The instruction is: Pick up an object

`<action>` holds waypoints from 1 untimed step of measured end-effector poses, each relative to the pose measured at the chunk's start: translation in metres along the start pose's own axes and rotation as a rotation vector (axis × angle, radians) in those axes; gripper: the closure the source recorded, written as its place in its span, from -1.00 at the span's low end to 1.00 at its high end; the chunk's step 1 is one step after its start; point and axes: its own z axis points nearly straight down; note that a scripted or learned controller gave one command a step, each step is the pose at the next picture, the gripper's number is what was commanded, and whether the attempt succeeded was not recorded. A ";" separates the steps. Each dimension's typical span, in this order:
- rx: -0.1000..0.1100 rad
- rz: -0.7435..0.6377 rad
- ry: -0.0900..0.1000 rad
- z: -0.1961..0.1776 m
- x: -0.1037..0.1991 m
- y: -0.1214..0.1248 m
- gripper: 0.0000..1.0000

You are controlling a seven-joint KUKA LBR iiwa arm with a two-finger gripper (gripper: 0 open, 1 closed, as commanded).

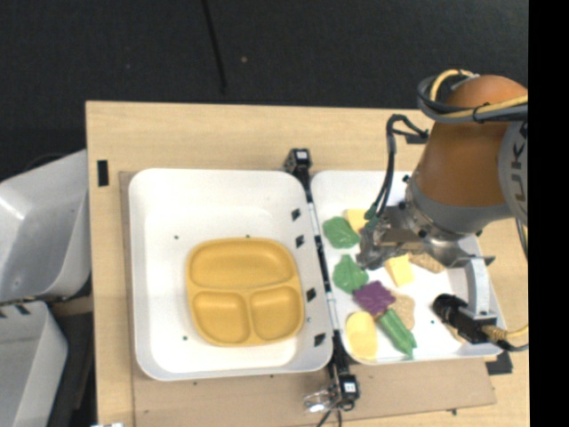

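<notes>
I see the arm [462, 163] reaching in from the right over the right bin [333, 185]. Pincer [373, 249] sits low over the toys, just right of the upper green piece [339, 231]; can't tell if it's spread or pressed together, too dark and blurry. Nothing visibly pinched. Toys cluster in the right bin's left half: upper green piece near the divider, lower green piece [348, 276] below it, purple piece [374, 298] next, green stick-shaped piece [396, 332] beside a pale yellow round piece [361, 334] at the front. Yellow block [399, 270] just right of the pincer, tan piece [405, 309] by the purple one. Left bin [151, 238] holds a yellow divided tray [243, 290], 3 compartments. Both bins on the wooden worktop [222, 132].
</notes>
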 end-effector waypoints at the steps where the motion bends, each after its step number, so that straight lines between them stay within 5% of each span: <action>1: -0.018 -0.015 0.005 -0.095 0.066 0.001 1.00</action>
